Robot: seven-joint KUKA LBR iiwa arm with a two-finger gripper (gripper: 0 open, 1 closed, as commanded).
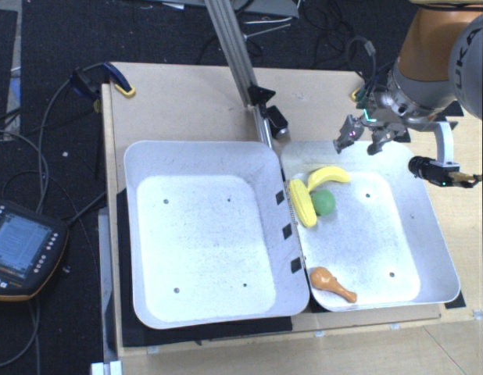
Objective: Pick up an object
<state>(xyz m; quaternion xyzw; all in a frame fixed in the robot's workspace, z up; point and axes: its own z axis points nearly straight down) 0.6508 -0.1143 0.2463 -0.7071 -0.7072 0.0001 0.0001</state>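
Note:
The right bin (413,233) holds a yellow banana (329,177), a yellow corn cob (302,202), a green ball (324,202) and an orange gourd-shaped toy (332,283). The banana, corn and ball lie together near the bin's far left corner; the orange toy lies near its front left corner. My gripper (361,137) hangs above the far edge of the right bin, up and to the right of the banana. It stands open with nothing between its fingers.
The left bin (202,233) sits beside the right one. A slanted metal post (240,61) with a black clamp rises between the bins at the back. A teach pendant (19,248) lies off the bench at left.

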